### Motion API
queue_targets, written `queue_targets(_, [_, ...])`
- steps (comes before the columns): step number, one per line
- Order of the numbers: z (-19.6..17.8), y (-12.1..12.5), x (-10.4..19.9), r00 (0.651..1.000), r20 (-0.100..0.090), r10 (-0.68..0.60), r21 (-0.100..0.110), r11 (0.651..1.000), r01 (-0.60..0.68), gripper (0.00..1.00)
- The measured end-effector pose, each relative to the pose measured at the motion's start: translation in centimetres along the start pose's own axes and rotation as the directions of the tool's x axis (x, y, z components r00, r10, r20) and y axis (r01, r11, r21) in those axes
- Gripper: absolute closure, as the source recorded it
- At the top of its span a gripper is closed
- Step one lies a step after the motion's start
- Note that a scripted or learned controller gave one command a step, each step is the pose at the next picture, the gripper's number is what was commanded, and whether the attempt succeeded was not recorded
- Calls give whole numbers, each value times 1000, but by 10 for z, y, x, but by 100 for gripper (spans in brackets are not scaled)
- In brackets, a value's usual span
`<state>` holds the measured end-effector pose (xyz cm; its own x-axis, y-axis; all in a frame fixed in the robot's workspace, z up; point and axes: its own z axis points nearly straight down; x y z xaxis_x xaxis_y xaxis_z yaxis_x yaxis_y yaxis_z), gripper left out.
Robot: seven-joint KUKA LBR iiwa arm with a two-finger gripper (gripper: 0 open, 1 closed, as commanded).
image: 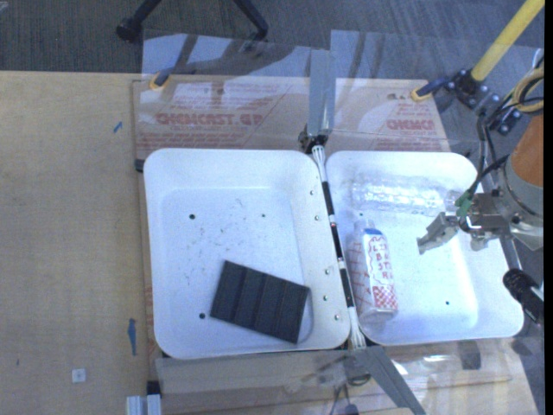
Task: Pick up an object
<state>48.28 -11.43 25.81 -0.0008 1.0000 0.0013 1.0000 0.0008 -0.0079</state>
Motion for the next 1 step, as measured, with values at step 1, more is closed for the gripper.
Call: queue_targets(1, [77, 88, 57, 998, 2, 58, -4, 998, -58, 0])
